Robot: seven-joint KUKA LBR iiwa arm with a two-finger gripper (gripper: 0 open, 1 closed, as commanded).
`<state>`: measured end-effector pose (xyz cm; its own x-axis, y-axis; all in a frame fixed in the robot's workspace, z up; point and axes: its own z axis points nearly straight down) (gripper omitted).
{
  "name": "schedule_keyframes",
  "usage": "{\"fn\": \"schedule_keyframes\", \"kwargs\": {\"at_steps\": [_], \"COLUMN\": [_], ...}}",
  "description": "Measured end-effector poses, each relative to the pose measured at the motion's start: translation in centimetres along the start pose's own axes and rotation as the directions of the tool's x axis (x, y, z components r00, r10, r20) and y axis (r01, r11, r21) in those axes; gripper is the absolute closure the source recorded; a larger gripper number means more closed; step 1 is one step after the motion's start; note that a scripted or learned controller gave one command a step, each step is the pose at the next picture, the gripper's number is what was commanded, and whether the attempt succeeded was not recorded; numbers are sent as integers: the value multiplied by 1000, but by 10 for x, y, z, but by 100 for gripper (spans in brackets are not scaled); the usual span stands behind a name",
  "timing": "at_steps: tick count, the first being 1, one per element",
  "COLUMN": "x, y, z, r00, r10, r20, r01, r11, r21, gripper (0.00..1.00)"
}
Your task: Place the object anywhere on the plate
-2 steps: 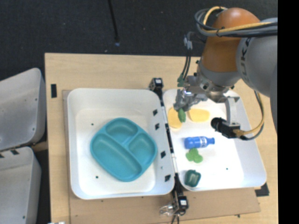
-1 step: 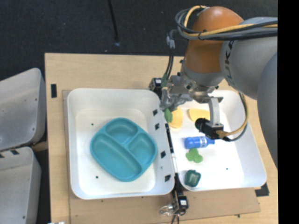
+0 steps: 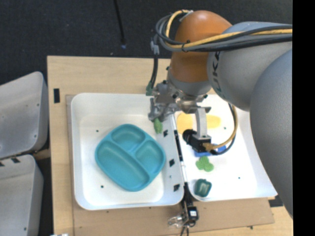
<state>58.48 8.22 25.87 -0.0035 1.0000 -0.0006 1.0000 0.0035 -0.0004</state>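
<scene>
A blue divided plate lies in the left white bin. My gripper hangs over the right edge of that bin, just above and to the right of the plate's far corner. A small green object sticks out below the fingertips, pinched between them. It hovers beside the plate's rim, not over the plate. The orange band and grey wrist hide most of the space behind the gripper.
The right bin holds a flat yellow piece, a light green lumpy object and a dark teal object near its front left corner. The wall between the bins runs just right of the plate.
</scene>
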Motion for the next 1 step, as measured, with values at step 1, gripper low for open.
{"fn": "schedule_keyframes", "kwargs": {"at_steps": [1], "x": [50], "y": [-11], "z": [-1], "r00": [1000], "r10": [2], "r20": [0], "r01": [-2], "r11": [1000], "r21": [1], "gripper": [100]}}
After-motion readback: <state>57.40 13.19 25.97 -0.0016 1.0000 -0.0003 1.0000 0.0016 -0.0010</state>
